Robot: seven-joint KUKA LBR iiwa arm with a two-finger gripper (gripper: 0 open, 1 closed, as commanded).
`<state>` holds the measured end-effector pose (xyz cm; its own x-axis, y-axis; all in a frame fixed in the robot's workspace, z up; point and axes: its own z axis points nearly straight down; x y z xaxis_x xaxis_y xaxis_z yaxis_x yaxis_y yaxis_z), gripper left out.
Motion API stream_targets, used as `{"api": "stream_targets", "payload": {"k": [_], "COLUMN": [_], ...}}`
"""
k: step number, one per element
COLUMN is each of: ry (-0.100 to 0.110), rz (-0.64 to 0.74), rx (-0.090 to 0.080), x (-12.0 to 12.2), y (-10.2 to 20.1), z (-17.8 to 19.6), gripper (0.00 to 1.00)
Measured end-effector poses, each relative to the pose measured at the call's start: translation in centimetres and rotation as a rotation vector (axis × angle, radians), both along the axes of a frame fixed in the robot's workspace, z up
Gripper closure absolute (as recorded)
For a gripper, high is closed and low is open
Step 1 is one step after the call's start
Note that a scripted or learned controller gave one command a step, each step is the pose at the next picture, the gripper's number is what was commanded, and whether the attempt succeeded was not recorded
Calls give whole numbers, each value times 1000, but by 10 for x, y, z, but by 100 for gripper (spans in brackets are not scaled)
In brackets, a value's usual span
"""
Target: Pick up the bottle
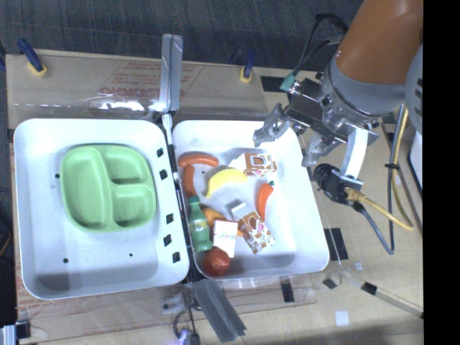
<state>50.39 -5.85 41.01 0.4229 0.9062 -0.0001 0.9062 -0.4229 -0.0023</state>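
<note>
The green bottle (198, 226) is lying by the left wall of the right bin (307, 214), squeezed among toy food. The gripper (287, 139) is being held open above the bin's far edge, holding nothing. It should be brought down straight over the bottle's middle.

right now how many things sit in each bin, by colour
Green: 2, the tray in the left bin and the bottle
Orange or red: 4, in the right bin
Yellow: 1
Printed packets: 3
Total: 10
</note>
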Motion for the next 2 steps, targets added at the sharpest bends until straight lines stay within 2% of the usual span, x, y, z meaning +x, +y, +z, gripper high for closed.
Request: {"api": "stream_targets", "payload": {"k": [1, 2], "ry": [4, 5], "rz": [-183, -335], "rx": [-1, -2], "x": [0, -15], "y": [63, 119], "z": [-77, -211], "gripper": [0, 0]}}
